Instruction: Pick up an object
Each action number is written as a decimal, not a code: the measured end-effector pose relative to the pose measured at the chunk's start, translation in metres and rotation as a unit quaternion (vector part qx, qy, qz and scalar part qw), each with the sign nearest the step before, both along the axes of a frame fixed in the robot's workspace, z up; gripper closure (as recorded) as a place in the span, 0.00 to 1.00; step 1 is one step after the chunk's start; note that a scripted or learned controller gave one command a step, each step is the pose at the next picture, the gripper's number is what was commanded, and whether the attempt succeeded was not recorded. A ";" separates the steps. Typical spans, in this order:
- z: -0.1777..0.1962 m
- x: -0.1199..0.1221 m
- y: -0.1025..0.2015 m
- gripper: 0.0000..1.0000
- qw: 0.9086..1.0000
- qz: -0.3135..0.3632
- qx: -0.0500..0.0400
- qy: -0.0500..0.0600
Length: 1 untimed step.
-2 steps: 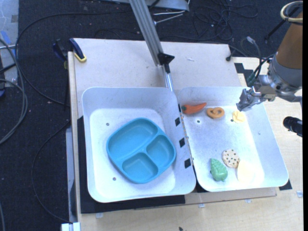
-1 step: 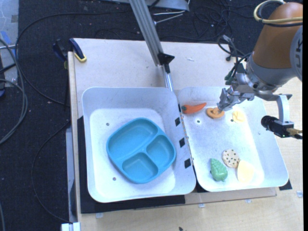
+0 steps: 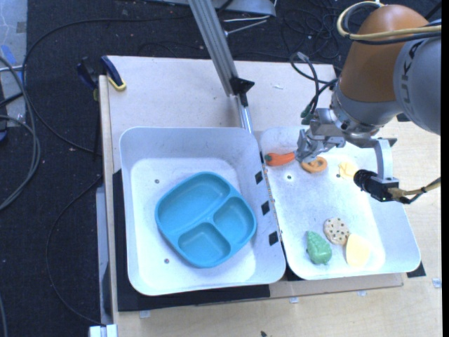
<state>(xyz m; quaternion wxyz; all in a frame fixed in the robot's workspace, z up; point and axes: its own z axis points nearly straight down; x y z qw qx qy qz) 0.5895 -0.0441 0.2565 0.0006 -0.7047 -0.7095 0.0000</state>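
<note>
**Gripper low over the right bin's far corner**

Nearest the camera, along the right bin's point(image 3: 393, 223) front edge, lie a green lump point(image 3: 318, 248), a spotted cookie point(image 3: 337, 230) and a pale yellow piece point(image 3: 357, 250), close together. The left bin point(image 3: 140, 153) holds a blue tray point(image 3: 205, 218) with three compartments.

At the far end of the right bin, the gripper point(image 3: 309, 148) hangs low among three small things: an orange carrot-like piece point(image 3: 280, 159) just to its left, an orange ring point(image 3: 315, 165) right below it, and a small yellow bit point(image 3: 345, 168) a little to the right. The fingers are dark and blurred against the wrist hardware, so I cannot tell how far apart they stand, nor whether anything sits between them. The ring looks the likeliest target, though that is a guess.

Risks, as I judge them: the ring lies flat and thin, so the fingers may close above it or push it aside. The carrot piece lies near enough to be nudged or caught along with it. The bin's far wall is close and could block a finger.

The only writing is a few letters on the arm's grey shell at the frame's right edge, cut off and not readable as a whole.
</note>
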 end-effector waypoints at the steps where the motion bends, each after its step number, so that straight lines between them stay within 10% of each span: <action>1: 0.001 -0.007 0.053 1.00 1.000 0.001 0.001 0.000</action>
